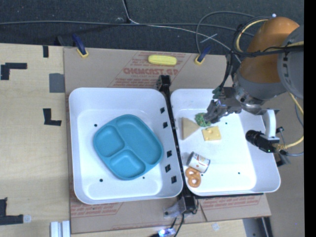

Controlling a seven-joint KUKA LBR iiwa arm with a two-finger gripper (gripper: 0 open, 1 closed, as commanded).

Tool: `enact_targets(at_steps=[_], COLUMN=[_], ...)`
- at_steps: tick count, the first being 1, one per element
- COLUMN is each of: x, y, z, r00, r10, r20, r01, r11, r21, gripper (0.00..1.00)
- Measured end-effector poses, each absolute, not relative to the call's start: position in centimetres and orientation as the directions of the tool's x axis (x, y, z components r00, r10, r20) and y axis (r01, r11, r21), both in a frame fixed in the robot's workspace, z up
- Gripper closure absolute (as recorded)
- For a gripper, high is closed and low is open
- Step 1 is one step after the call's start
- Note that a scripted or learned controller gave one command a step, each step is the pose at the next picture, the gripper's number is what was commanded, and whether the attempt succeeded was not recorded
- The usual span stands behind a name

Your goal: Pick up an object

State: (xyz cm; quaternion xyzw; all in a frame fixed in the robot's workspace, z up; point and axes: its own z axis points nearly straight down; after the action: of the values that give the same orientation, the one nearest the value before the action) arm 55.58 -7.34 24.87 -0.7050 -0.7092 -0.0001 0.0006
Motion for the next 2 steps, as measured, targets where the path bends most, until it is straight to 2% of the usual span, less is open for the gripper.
enact_targets(at_steps=[2], x=[53.4], y=[2.7], z=[23.3], r00=[-0.006], r10=[1.0], r20=[0.001], r01=[1.0], r11=[0.006], r21=[-0.003], gripper=[1.0])
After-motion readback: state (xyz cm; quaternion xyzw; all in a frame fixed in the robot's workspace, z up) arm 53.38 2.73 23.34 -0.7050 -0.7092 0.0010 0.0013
